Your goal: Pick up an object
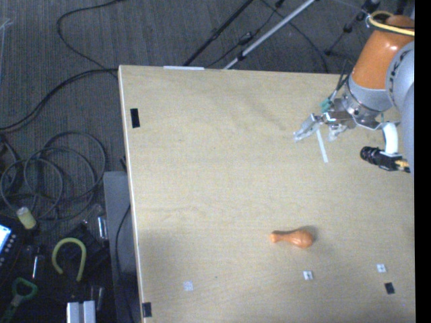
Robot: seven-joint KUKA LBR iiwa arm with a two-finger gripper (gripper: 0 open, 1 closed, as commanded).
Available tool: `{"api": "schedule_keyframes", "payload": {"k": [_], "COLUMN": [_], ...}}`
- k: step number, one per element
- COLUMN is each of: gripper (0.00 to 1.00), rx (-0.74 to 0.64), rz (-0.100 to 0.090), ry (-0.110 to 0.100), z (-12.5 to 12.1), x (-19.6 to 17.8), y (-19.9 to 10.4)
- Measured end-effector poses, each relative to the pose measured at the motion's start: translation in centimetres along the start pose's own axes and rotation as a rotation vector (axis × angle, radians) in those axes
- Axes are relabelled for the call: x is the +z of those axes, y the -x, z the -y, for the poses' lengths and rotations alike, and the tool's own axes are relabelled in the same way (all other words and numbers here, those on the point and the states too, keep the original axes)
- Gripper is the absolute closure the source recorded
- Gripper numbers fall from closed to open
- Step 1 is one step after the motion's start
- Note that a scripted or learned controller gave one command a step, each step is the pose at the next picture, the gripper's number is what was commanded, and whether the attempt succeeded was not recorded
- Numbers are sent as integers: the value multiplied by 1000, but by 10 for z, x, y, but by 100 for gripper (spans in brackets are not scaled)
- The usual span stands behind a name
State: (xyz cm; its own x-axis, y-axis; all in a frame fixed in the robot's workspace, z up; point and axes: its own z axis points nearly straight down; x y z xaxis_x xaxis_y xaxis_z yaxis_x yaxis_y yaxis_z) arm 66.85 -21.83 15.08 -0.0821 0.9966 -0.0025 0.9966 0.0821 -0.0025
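One object to lift: a small orange pear-shaped object [293,237], lying on its side on the pale wooden bench top [215,180].
Bench top: broad, light tan and flat; it bears a few small black and white marker tabs near its edges, and the orange thing is the one loose item on it.
Arm: the grey arm with its orange band [377,62] comes in at the upper right, its wrist tipped down and toward the left.
Gripper: the two-finger gripper [318,134] hangs over the bench's upper right part, with thin pale fingers splayed outward and nothing between them; it looks spread wide, though the picture is soft there.
Step in hand: judged from this layout, the approach, before any grasp; the gripper is well apart from the object and carries nothing.
Where the object is: lower middle of the bench, nearer the camera than the gripper and a little to its left, clear of the marker tabs to its lower right.
Next move calls for: travel toward the near side of the bench until the fingers stand above the object, a wrist turn so that they close across the narrow way of the body, then a descent to the surface.
Look of the object: smooth, slightly glossy orange, fat and rounded at its right end, tapering to a thin neck with a small knob at its left.
Likely handling: rounded and probably light, so it could roll or slip aside if the fingers meet it off-centre.
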Motion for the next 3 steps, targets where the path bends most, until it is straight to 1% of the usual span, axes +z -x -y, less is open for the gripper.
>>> {"api": "schedule_keyframes", "payload": {"k": [1,2,3], "gripper": [0,100,100], "rx": [-328,-328,-257], "rz": [-1,-1,-3], "ry": [2,5,3], "z": [0,-1,-5], "x": [67,57,-15], "y": [4,3,-55]}}
